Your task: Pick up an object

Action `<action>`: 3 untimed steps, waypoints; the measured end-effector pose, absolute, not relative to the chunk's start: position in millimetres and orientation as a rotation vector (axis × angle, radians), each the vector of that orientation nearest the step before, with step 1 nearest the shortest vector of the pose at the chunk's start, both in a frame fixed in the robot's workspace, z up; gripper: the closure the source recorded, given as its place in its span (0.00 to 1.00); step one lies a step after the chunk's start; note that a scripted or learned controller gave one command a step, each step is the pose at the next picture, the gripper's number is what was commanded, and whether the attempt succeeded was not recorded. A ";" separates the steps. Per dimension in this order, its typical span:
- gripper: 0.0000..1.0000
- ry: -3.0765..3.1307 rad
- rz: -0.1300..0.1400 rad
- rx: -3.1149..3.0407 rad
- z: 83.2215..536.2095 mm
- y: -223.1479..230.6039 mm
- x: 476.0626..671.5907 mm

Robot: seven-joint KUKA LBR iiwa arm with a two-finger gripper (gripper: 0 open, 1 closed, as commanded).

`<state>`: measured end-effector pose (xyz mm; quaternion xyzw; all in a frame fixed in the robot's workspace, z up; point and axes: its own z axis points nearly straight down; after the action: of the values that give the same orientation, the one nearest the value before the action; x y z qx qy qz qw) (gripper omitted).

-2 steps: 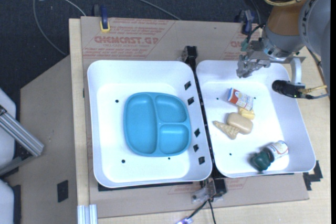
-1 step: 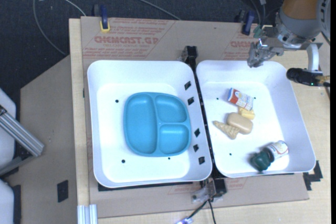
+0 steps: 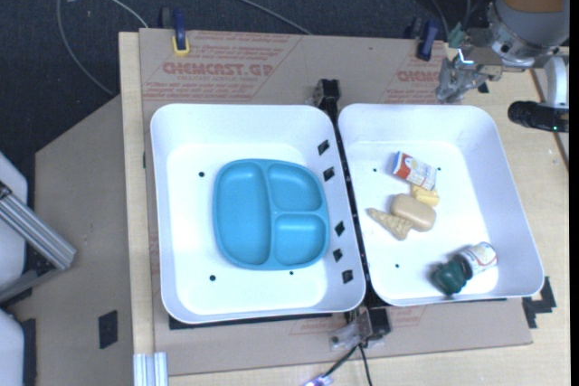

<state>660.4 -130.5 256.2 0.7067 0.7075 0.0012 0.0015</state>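
Two white bins sit side by side on the bench [image 3: 90, 194]. The left bin [image 3: 172, 140] holds a blue divided plate [image 3: 270, 214] at its centre. The right bin [image 3: 488, 149] holds a small red-and-white carton [image 3: 412, 167], a tan piece [image 3: 409, 214] at centre, and a green-capped bottle [image 3: 460, 268] at five o'clock. The gripper [image 3: 460, 79] hangs beyond that bin's twelve o'clock rim.

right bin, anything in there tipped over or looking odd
One thing: the small bottle near the front right corner of the right bin lies on its side. The other items sit loosely clustered mid-bin, nothing spilled. The blue plate lies flat in the left bin. The hand hangs beyond the bin's far edge.
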 end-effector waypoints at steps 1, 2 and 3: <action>1.00 2.224 -0.002 2.222 253.5 -74.9 639.9; 1.00 2.227 -0.002 2.221 257.6 -26.2 614.4; 1.00 2.226 -0.003 2.221 258.9 20.8 591.3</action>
<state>591.3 20.8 258.9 0.7063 0.7079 -0.0008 -0.0017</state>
